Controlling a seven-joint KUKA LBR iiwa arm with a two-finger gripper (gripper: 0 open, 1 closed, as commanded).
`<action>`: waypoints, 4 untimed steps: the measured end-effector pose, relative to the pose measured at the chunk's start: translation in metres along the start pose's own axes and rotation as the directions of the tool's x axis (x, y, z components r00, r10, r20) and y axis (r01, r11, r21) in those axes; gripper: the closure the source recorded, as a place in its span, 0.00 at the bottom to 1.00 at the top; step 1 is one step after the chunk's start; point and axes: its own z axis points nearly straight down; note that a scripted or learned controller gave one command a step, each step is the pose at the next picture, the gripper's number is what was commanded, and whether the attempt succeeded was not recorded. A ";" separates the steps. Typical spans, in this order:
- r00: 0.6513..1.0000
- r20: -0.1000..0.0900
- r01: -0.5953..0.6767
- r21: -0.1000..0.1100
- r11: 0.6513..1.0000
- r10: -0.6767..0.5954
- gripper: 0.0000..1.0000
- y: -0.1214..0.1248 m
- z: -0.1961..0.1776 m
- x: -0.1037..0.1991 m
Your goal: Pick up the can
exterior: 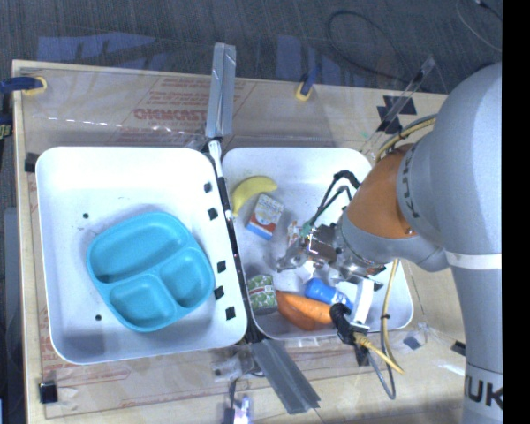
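The can [261, 293] is small with a green label. It lies at the front left of the right bin [291, 154], against the wall that divides the two bins. My gripper [299, 249] hangs low over the middle of the right bin, up and to the right of the can and apart from it. Nothing shows held in it. The grey arm with its orange band [380, 210] reaches in from the right and hides the bin's right side.
A yellow banana [252, 189] and a small white, red and blue carton [265, 216] lie at the back of the right bin. An orange object [302, 310] and a blue one [322, 291] lie just right of the can. A blue divided tray [150, 270] sits in the left bin [115, 154].
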 end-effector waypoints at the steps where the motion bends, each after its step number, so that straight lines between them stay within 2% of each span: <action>1: 1.000 -0.001 0.004 0.002 1.000 -0.004 1.00 0.001 -0.009 0.001; 2: 1.000 0.000 0.008 0.000 1.000 -0.008 1.00 0.029 -0.111 0.043; 3: 1.000 0.000 0.008 0.002 1.000 -0.008 0.00 0.029 -0.111 0.043; 4: 0.999 0.000 0.032 0.001 0.999 -0.032 0.00 0.042 0.001 -0.003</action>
